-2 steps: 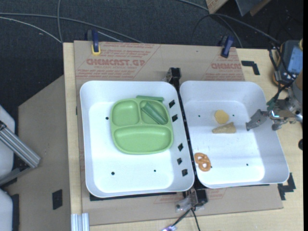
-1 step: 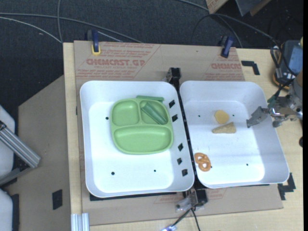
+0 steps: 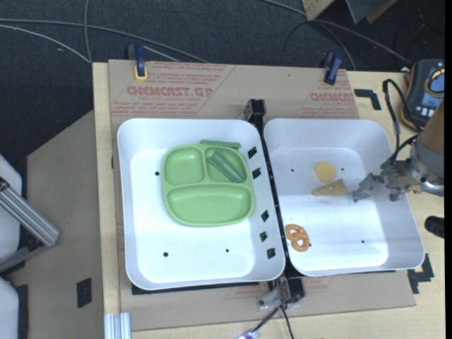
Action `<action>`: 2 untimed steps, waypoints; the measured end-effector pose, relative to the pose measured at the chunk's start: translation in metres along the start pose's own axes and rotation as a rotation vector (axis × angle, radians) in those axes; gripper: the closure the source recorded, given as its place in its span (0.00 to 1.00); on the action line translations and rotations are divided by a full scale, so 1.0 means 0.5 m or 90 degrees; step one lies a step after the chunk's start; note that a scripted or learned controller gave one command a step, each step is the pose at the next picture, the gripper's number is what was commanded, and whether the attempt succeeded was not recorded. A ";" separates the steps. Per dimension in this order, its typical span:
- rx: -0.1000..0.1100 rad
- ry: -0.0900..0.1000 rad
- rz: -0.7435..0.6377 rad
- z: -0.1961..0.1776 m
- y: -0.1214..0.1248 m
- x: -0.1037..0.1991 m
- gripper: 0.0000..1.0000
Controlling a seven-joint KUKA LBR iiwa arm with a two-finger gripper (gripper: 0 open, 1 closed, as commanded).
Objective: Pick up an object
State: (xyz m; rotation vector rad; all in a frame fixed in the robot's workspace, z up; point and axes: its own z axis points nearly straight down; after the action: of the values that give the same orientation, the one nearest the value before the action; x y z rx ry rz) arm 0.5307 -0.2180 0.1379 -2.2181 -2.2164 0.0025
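The right bin (image 3: 395, 249) holds three small items. A round yellow piece (image 3: 325, 170) lies near the middle, with a tan wedge (image 3: 329, 188) just below it. An orange pretzel (image 3: 297, 237) rests at the bin's front left. My gripper (image 3: 379, 189) hovers low over the right side of this bin, just right of the tan wedge. It is open, its fingers spread apart with nothing between them. The nearer fingertip (image 3: 363, 191) is a short way from the wedge and does not touch it.
In the left bin (image 3: 141, 246) sits a green divided plate (image 3: 205, 207), with a green pod-like piece (image 3: 227, 164) in its upper right compartment. The arm (image 3: 432, 154) comes in over the right bin's rim. Black clips (image 3: 256, 109) join the bins.
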 end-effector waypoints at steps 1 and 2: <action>0.000 0.003 -0.002 0.104 0.001 0.006 0.00; -0.003 0.001 -0.001 0.078 0.002 0.003 1.00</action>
State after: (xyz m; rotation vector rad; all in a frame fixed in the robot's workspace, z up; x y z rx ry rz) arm 0.5317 -0.2165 0.0991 -2.2175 -2.2205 -0.0032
